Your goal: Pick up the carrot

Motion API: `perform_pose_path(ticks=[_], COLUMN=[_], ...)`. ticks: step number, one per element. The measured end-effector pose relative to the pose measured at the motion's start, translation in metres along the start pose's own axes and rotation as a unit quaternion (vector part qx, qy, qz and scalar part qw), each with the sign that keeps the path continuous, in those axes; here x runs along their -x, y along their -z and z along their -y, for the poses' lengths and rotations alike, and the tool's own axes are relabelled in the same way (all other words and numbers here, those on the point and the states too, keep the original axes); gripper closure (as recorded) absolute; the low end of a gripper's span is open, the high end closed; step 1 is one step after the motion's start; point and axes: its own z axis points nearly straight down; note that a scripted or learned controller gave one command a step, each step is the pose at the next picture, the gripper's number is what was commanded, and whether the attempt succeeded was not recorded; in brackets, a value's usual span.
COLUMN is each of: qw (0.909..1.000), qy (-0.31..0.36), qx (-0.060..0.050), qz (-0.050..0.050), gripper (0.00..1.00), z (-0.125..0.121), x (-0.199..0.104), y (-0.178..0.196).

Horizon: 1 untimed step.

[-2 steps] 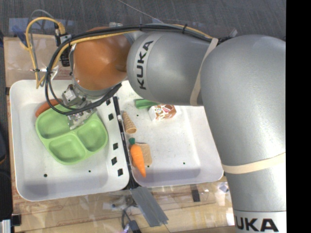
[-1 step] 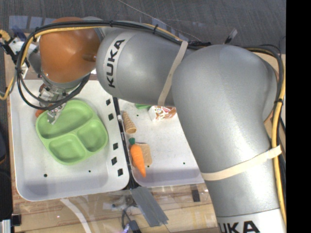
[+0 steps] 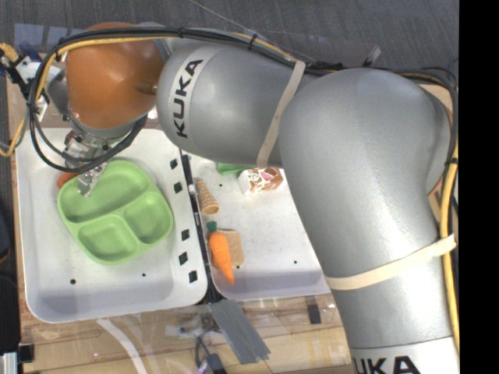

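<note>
Dark grey floor (image 3: pixel 93 2) behind bench (image 3: pixel 140 333).

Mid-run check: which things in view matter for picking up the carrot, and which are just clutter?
Belongs to the job:
carrot, in the right bin
hand, over the left bin

Just lying about:
green divided plate
ice-cream cone
small packet
tan block beside the carrot

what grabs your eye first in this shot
The big grey KUKA arm dominates, sweeping in from the right across both bins, with its orange band at the upper left. Below that, the gripper hangs over the bright green divided plate in the left bin. The carrot lies in the right bin, near its front left corner.
</note>
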Motion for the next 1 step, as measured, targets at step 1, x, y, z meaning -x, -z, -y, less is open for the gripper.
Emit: perform_pose_path(ticks=[1], qw=[0.9763], qy=[0.216], qx=[0.001], qz=[-0.002], gripper=[1.0], z=[0.0023], x=[0.0024], y=[-0.0073])
